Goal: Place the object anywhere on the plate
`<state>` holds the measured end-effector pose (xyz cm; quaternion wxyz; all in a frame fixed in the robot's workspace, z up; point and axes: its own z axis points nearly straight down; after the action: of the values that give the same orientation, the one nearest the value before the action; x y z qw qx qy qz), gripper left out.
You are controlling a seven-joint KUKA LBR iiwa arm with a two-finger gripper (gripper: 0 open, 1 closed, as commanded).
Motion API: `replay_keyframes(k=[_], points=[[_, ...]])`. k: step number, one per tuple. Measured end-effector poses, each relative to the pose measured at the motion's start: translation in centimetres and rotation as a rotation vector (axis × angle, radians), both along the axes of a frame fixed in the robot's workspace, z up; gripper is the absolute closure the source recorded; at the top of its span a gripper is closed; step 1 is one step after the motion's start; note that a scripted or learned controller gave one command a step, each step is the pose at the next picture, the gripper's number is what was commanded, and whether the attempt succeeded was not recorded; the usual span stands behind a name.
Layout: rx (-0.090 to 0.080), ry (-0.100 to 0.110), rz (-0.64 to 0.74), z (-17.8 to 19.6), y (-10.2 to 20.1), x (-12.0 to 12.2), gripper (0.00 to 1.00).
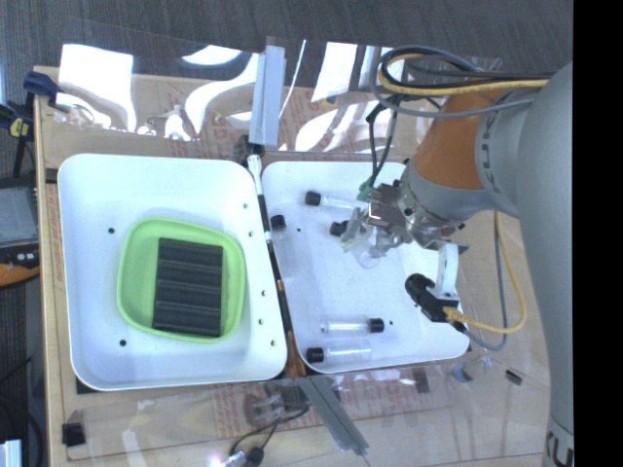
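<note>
I'm at the pick step, nothing on the plate yet. My hand (375, 233) hangs low over the upper middle of the right bin (292, 290), w/ clear tubes lying round it. Can't tell if my hand is open, closed or gripping anything; wrist body and glare hide that part.

Likely targets: clear plastic tubes w/ black caps. One (331, 200) lies near the bin's top, just beside my hand; two more sit near the bottom edge, one (352, 328) above the other (336, 355), well apart from my hand. Small, see-through, round, so prob. slippery and apt to roll.

The green plate (131, 261) is in the left bin (88, 193), carrying a dark ribbed block (189, 287).

Next, as I judge it: get a firm hold on one tube, lift clear of the bin wall, cross left over the divider, set it on the plate
</note>
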<state>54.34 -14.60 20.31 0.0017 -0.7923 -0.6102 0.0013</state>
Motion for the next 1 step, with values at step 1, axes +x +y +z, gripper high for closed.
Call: replay_keyframes(k=[1], points=[[0.000, 0.000, 0.000, 0.00, 0.00, 0.00, 0.00]])
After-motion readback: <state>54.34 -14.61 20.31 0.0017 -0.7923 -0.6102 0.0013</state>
